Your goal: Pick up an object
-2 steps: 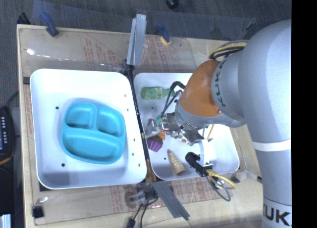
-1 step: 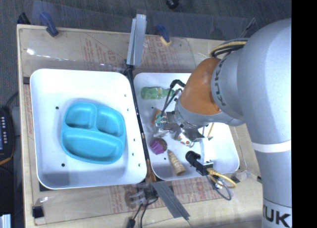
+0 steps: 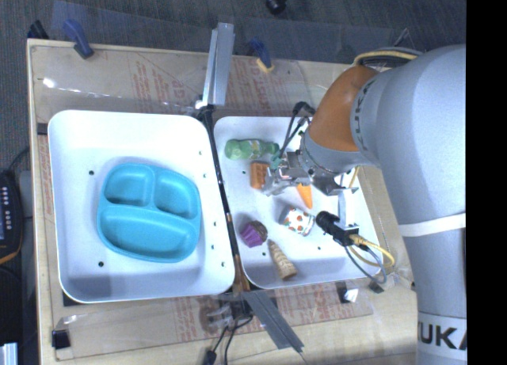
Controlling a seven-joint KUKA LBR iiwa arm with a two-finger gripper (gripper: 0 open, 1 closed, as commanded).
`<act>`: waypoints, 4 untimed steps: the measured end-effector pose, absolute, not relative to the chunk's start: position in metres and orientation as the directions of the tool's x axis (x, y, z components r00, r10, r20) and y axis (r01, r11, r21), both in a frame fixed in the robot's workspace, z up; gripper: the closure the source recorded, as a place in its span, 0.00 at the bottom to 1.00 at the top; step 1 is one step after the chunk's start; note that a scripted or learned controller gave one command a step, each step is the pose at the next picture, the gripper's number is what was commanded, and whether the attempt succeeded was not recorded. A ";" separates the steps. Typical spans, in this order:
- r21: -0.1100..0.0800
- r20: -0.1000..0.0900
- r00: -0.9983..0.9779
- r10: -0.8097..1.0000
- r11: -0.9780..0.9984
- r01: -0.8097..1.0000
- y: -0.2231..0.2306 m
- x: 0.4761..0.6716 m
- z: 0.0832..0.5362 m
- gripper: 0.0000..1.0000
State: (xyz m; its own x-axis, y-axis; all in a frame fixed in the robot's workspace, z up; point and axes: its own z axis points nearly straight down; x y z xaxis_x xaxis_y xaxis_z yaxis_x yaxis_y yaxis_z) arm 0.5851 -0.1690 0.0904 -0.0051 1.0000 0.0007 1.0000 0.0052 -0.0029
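My gripper [image 3: 279, 178] is low in the right bin [image 3: 358, 221], near its upper middle. An orange block [image 3: 259, 173] lies right against its left side, and an orange carrot-like piece [image 3: 305, 194] sits just to its right. A green object [image 3: 249, 149] rests above the block near the bin's top wall. Lower down lie a white ball with red spots [image 3: 296, 221], a purple object [image 3: 253, 233] and a tan cone [image 3: 281, 260]. Whether anything is in the gripper's grasp is hidden by the wrist.
The left bin [image 3: 71, 142] holds a blue divided tray [image 3: 149, 211]. A metal bar [image 3: 215, 66] stands at the divider between the bins. The arm's grey body [image 3: 412, 157] covers the right bin's right side. Cables [image 3: 360, 241] trail over that bin's lower right.
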 end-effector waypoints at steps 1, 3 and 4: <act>-0.003 0.001 -0.005 1.000 0.005 1.000 -0.169 0.585 0.090 0.00; -0.001 0.000 -0.015 1.000 0.015 1.000 -0.159 0.514 0.101 1.00; 0.003 0.001 -0.008 1.000 0.008 1.000 -0.210 0.479 0.093 1.00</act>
